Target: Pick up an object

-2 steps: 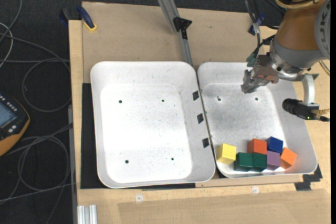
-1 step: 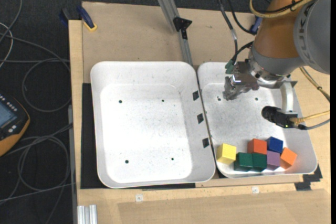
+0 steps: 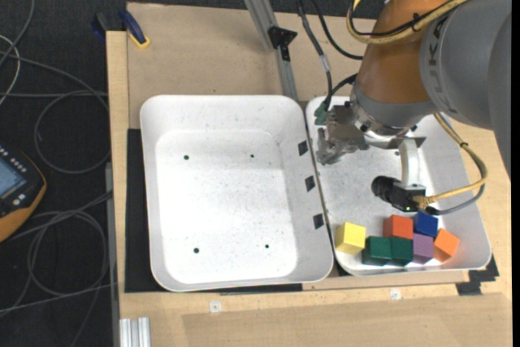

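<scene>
The fingers (image 3: 331, 149) hang over the right bin (image 3: 455, 162), near its left wall; how open they are I cannot tell. The blocks (image 3: 398, 240), perhaps six, lie below them in the bin's near corner, well apart from them.

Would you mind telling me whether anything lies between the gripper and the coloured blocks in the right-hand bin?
Nothing visible does: bare bin floor separates the gripper from the yellow block, the nearest of the cluster.
</scene>
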`<control>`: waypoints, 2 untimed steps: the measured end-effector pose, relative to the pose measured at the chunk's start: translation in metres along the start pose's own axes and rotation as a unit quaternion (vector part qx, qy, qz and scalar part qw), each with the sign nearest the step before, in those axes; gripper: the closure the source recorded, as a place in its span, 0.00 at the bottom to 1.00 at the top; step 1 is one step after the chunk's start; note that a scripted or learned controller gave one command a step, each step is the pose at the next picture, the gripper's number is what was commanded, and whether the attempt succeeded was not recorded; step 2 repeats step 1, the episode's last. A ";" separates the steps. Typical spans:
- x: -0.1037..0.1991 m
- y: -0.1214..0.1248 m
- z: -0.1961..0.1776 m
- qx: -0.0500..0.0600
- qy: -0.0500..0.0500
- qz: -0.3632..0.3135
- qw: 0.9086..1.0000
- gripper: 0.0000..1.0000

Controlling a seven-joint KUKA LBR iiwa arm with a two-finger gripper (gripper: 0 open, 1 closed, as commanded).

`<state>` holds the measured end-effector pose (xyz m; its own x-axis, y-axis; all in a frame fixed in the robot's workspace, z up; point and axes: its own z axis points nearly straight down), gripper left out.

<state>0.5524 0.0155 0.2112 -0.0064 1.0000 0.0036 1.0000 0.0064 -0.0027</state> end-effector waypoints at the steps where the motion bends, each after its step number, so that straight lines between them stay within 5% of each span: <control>1: 0.053 -0.007 -0.018 -0.003 0.000 0.000 1.000 1.00; 2: 0.053 -0.007 -0.018 -0.003 0.000 0.000 1.000 1.00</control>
